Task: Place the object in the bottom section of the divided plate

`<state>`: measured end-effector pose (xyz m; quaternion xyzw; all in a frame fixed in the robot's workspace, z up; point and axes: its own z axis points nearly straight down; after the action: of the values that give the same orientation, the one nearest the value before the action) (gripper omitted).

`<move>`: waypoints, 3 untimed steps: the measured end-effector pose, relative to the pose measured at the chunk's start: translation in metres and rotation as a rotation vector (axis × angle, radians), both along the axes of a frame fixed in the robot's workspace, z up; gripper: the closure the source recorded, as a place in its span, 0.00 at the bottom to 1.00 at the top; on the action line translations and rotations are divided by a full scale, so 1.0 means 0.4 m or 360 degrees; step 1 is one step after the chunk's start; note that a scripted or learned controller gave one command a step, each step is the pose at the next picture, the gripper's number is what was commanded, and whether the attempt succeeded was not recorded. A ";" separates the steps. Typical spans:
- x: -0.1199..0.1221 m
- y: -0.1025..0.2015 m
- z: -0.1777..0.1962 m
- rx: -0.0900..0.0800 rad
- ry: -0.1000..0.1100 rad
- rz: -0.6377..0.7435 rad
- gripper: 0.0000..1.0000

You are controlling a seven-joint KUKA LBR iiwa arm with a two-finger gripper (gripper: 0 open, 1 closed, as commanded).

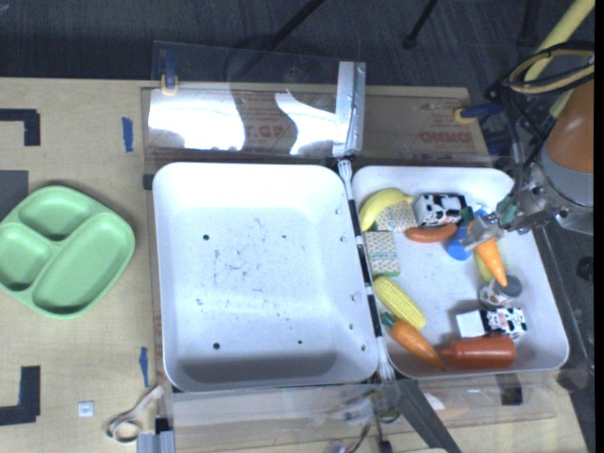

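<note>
End effector [500, 217] sits at the right bin's [552, 343] upper right edge; grip state cannot be determined. Green divided plate [64, 250] lies far left on the tabletop [57, 111], across the left bin [255, 182].

The tabletop [75, 121] looks like pale, matt wood with a fine grain. Both white bins [255, 272] [538, 300] appear to be smooth plastic with a soft sheen; the left one shows faint scuffs on its floor. The green divided plate [61, 250] is smooth, slightly glossy plastic. Behind the bins, a clear glossy panel [245, 111] throws bright reflections, edged by a dull metal strip [350, 107]. The toy foods, such as the banana [379, 203], corn cob [400, 300] and sausage [481, 351], look like shiny moulded plastic.
</note>
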<state>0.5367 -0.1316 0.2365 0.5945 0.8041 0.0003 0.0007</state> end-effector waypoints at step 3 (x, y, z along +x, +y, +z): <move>-0.110 0.202 -0.132 -0.0001 0.0004 -0.1168 1.00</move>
<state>0.4926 -0.0509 0.1836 0.8435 0.5372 -0.0010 -0.0002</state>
